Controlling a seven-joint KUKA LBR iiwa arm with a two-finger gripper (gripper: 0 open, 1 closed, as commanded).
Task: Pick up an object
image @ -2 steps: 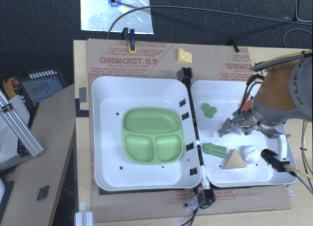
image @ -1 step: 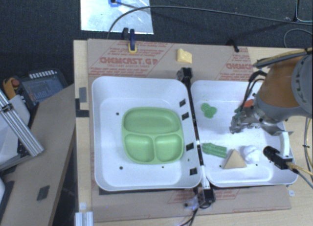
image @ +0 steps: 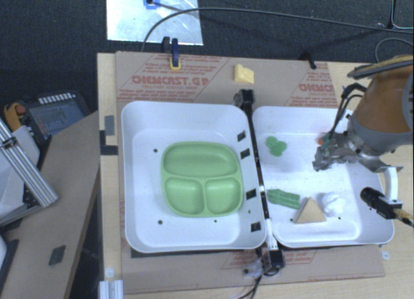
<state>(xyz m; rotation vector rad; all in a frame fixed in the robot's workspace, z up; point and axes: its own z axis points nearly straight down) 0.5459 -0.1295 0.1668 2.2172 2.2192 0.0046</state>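
Note:
The right bin (image: pixel 294 236) holds a small round green piece (image: pixel 277 146), a long green piece (image: pixel 283 197), a tan wedge (image: pixel 310 212) and a white crumpled lump (image: pixel 333 204). A tiny red bit (image: pixel 321 140) lies near the gripper. My gripper (image: pixel 325 160) hangs low over the right bin's middle, right of the round green piece and above the wedge and lump. Nothing shows between its fingers. The left bin (image: pixel 139 226) holds a green divided plate (image: pixel 200 178).
A yellow block (image: pixel 244 74) lies on the cardboard behind the bins. A clamp (image: pixel 173 53) sits at the cardboard's far edge. A metal sheet (image: pixel 154 5) lies beyond it. A grey device (image: pixel 55 118) and an aluminium rail (image: pixel 26 168) stand at the left.

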